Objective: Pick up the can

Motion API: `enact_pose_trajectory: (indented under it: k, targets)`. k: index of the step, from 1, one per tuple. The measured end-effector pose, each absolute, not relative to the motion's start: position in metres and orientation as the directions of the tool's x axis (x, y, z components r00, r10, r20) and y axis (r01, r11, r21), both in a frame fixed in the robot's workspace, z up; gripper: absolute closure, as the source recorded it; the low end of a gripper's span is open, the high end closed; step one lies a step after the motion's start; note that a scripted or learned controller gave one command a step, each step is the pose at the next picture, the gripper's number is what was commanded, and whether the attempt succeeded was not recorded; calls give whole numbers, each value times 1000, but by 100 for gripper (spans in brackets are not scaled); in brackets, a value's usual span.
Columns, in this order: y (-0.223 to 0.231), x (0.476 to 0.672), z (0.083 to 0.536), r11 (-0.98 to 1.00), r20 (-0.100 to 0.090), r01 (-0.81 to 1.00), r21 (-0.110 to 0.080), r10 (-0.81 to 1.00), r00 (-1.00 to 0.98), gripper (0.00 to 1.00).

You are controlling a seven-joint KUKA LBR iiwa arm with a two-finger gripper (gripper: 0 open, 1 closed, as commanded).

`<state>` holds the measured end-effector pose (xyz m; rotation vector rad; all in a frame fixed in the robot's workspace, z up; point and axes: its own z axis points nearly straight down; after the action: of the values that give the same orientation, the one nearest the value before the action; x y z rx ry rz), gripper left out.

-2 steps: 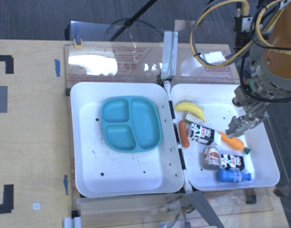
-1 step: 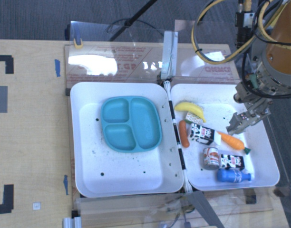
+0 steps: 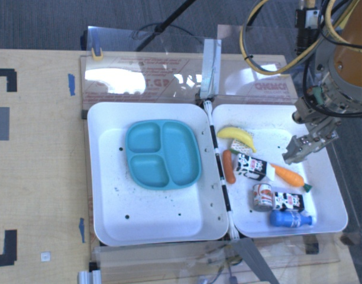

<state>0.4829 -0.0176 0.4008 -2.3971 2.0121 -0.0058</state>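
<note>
So the can (image 3: 262, 196) was lying on its side in the right bin (image 3: 332, 182), toward the front, right up against a black-and-white carton (image 3: 287, 202). A blue bottle (image 3: 290, 219) lay just in front of those two, near the bin's front wall. Further back in the same bin sat a second black-and-white carton (image 3: 250, 167), with a red sausage-looking thing (image 3: 229, 165) beside it on the left and a carrot (image 3: 289, 177) on its right. A banana (image 3: 236, 136) was behind all that, close to the divider between the bins.

The pincer (image 3: 299, 148) hung over the right side of that bin, behind the carrot and well apart from the can. Nothing was between its fingers, but honestly I couldn't tell whether they were spread or closed from this angle.

The left bin (image 3: 104, 158) had a teal divided plate (image 3: 164, 154) sitting about in the middle. Both bins sat on the light wooden tabletop (image 3: 33, 158).
</note>
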Motion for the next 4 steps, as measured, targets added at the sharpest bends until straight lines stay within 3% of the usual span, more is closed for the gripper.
enact_pose_trajectory:
  k: [1, 2, 4]
  targets:
    - [0, 524, 420, -413, -1, -911, -8, -911, 413, 100]
    - [10, 500, 396, -328, -3, -945, 2, -945, 328, 100]
    - [13, 502, 417, -322, -5, -947, -11, -947, 322, 100]
